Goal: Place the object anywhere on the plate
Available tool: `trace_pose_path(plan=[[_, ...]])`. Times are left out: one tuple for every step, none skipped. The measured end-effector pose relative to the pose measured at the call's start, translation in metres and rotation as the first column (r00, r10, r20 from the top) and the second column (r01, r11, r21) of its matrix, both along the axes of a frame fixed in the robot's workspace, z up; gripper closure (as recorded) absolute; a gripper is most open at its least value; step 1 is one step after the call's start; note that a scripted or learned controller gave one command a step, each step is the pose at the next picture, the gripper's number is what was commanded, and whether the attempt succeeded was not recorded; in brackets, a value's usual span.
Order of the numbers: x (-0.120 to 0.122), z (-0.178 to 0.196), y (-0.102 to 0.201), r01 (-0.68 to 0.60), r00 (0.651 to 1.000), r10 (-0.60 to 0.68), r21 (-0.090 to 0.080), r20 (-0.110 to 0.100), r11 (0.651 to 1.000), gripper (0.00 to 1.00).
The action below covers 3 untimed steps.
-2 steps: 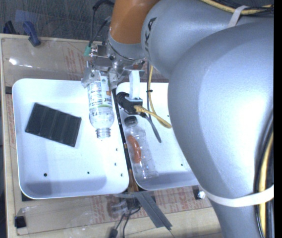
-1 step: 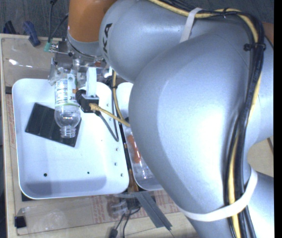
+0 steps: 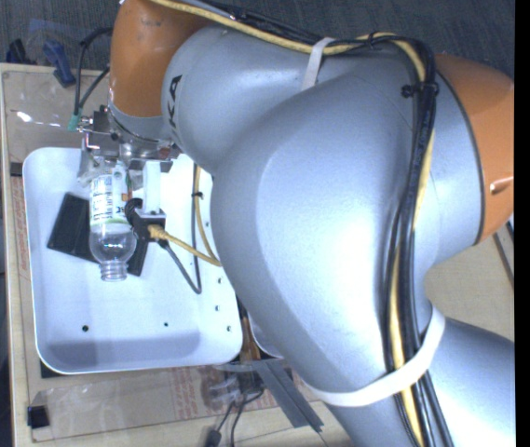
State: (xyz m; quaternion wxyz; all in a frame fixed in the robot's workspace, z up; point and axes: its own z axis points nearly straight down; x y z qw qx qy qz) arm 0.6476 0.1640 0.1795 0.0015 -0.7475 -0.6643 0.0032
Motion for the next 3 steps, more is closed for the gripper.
trace_pose_path(plan=[[-0.03, -0.024, -0.058, 0.57, 0.822, -0.57, -0.003, -0.001, 0.822, 1.0], [0.002, 0.011, -0.144, 0.469, 0.883, -0.469, 0.0, 0.002, 0.883, 1.0], [0.005, -0.073, -0.021, 0.522, 0.853, -0.522, -0.006, -0.007, 0.853, 1.0]])
